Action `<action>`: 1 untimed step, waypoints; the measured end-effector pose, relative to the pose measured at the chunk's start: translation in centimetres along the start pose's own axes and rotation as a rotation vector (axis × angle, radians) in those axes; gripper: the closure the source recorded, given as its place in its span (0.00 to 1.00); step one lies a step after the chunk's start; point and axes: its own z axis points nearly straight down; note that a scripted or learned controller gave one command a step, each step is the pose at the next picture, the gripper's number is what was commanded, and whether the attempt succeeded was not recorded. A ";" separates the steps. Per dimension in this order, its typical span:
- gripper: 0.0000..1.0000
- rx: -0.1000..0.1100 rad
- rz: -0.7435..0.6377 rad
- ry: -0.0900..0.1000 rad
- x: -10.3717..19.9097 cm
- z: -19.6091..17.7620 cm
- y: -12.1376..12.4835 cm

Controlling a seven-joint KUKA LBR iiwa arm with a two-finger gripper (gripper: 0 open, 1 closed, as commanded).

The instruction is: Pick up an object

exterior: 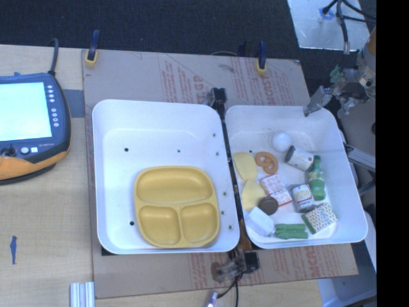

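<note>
1. My gripper (335,98) hangs at the far right corner of the right bin (332,123), above its rim and apart from everything lying in it.
2. Its dark fingers (316,101) stand spread, and nothing sits between them.
3. The things I could pick are all in the right bin: a white ball (282,140) near the back, and a pretzel (266,162) just in front of it.
4. A small white can lying on its side (298,157) sits to the right of the pretzel, with a green bottle (316,178) beside it.
5. Toward the middle lie a red-and-white packet (276,188), a tin can (302,197) and a dark brown round piece (268,204).
6. Two pale yellow pieces (245,166) lie along the bin's left wall.
7. At the near edge sit a white block (261,222), a green flat object (291,231) and a checked box (319,217).
8. The left bin (115,126) holds a yellow divided plate (176,204) with three compartments.
9. A teach pendant (29,123) with a lit screen rests on the bench, left of the bins.
</note>
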 end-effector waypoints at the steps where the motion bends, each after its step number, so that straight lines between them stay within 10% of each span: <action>1: 0.00 0.002 -0.002 0.000 4.8 6.9 0.4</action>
